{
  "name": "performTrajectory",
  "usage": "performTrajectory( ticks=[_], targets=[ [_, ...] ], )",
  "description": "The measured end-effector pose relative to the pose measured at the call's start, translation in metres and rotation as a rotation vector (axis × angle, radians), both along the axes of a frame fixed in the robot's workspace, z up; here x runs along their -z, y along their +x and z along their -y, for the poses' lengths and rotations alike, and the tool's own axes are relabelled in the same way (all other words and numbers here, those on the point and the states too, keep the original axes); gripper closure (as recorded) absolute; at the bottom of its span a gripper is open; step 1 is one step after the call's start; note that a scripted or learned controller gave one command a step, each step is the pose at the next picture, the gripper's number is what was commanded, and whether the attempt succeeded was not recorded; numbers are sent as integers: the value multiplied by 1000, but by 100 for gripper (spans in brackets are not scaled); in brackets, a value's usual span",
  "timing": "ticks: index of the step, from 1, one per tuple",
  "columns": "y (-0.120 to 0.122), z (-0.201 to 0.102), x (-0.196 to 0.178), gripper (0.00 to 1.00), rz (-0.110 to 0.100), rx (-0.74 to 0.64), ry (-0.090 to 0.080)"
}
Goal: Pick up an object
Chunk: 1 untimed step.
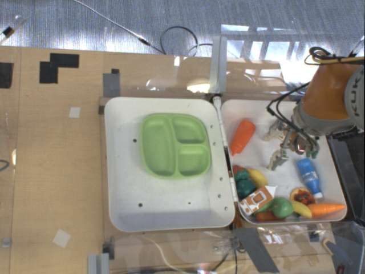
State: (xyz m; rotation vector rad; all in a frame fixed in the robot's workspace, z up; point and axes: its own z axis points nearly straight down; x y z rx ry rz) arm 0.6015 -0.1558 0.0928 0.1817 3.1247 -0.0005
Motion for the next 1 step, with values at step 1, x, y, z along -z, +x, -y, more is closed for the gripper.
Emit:
performTrajectory(
  ticks=[1],
  targets=[
    [-24,36,4,0,0,5,-2]
  ],
)
